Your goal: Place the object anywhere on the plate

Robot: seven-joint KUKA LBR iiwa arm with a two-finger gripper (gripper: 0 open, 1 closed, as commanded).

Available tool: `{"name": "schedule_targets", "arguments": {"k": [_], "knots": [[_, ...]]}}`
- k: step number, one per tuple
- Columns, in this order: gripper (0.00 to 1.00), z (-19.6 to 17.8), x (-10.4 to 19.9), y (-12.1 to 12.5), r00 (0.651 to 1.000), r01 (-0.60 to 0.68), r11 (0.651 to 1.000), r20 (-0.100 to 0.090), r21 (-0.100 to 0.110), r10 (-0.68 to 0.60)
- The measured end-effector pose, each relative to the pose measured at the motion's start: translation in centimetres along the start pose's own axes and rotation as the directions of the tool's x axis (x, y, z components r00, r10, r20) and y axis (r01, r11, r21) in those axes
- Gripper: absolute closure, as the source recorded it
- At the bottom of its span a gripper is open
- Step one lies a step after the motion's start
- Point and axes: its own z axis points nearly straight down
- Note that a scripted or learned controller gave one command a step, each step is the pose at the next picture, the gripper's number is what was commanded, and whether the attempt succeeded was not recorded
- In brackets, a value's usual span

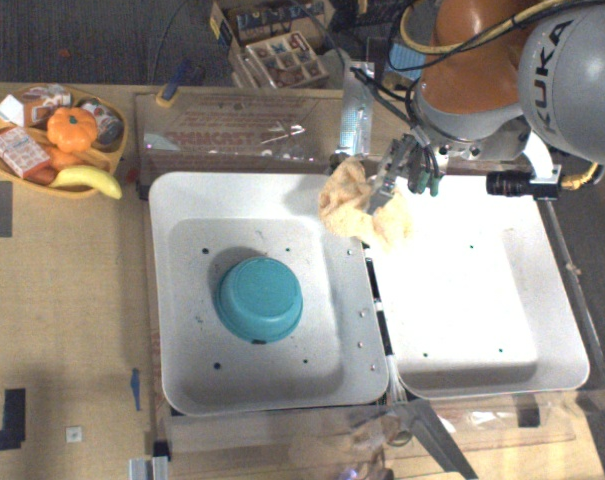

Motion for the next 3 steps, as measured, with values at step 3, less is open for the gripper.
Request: {"name": "schedule_targets", "arguments": {"k": [3], "knots": [[1.0,0.4,9.0,12.1,0.917,0.398,0.917,0.005,-0.002,-0.398]]}}
